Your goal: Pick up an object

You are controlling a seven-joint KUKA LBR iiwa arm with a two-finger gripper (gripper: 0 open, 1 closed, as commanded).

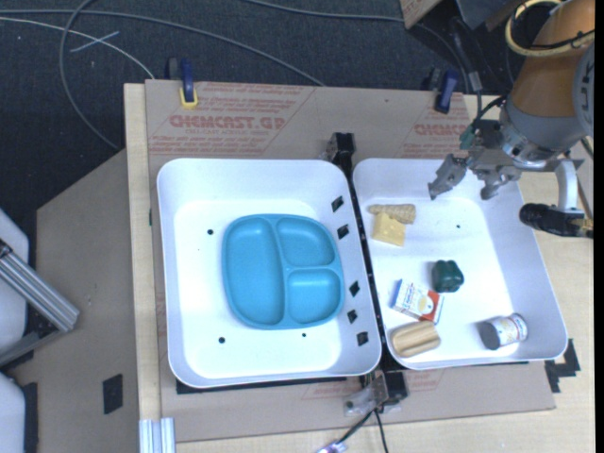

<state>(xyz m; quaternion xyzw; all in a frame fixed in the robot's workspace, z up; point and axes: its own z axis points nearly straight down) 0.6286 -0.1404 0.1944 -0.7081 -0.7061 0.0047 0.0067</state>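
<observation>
Closest to the camera, at the front edge of the right bin (543, 281), lie a tan bread-like roll (415, 339) and a small grey and white jar (502, 331) on its side. Just behind the roll is a little white carton with red and blue print (413, 299), touching it or nearly so, and beside the carton sits a dark green round object (447, 276). Further back, near the wall between the bins, I see a pale yellow wedge like cheese (389, 228) with a brownish piece (394, 212) just behind it.

My pincer (465, 184) hangs over the far part of the right bin, its two fingers spread apart with nothing between them. It is behind the yellow wedge and to its right, apart from every object.

On the left, the left bin (179, 253) holds a blue divided plate (281, 270) with three compartments, lying flat in the middle. Both bins rest on a board with red print (245, 116).
</observation>
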